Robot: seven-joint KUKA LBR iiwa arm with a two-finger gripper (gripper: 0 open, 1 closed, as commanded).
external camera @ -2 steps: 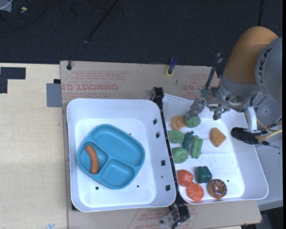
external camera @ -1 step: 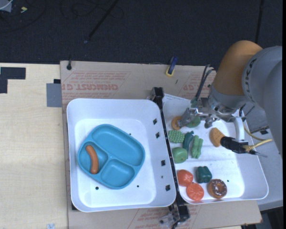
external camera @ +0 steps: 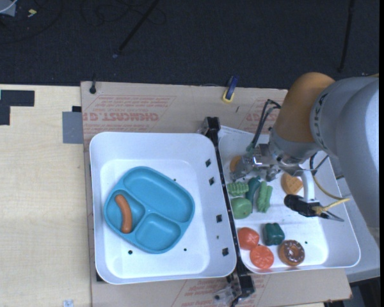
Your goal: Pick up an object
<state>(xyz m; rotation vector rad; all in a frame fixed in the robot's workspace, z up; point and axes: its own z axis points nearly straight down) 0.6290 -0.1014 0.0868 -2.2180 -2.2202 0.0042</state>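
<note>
Arm low over right bin (external camera: 345, 251), fingers (external camera: 253, 171) among green toy pieces (external camera: 249, 194); opening and grip not discernible. Green pieces directly beneath fingers, resting on bin floor. Nothing visibly lifted; pick judged unfinished, lift remains.

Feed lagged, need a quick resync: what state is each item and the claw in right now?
claw: low in the right bin, over the green pieces; grip unclear
green pieces: clustered, lying in right bin
sausage: lying in blue tray's left compartment
blue tray: flat in left bin
donut: flat, right bin's near side
</note>
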